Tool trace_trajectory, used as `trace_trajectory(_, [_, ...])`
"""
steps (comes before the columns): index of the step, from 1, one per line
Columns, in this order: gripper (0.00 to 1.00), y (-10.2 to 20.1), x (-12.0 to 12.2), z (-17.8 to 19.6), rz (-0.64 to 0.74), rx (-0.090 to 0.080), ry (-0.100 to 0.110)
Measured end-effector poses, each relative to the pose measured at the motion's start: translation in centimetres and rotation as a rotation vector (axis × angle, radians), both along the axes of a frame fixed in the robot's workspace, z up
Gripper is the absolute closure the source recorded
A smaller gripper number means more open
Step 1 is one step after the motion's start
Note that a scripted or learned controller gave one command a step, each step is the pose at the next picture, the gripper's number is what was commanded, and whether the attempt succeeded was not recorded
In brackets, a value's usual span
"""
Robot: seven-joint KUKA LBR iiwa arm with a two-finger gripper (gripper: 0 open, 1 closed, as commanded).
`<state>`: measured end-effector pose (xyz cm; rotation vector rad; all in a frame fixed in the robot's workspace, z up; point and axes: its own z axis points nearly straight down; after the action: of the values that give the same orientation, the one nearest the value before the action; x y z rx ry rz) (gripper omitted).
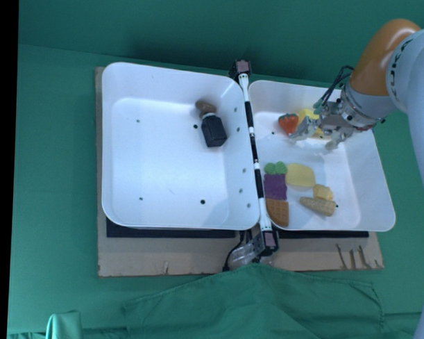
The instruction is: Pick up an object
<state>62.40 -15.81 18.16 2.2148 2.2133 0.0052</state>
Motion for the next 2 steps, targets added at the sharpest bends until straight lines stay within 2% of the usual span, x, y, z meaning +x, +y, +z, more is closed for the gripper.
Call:
trace_trajectory(1, [0.0, 1.8, 5.0, 0.2, -0.005, 0.001, 0.021])
trace_trajectory(2, [0.0, 2.8, 6.5, 0.0, -0.021, -0.007, 0.055])
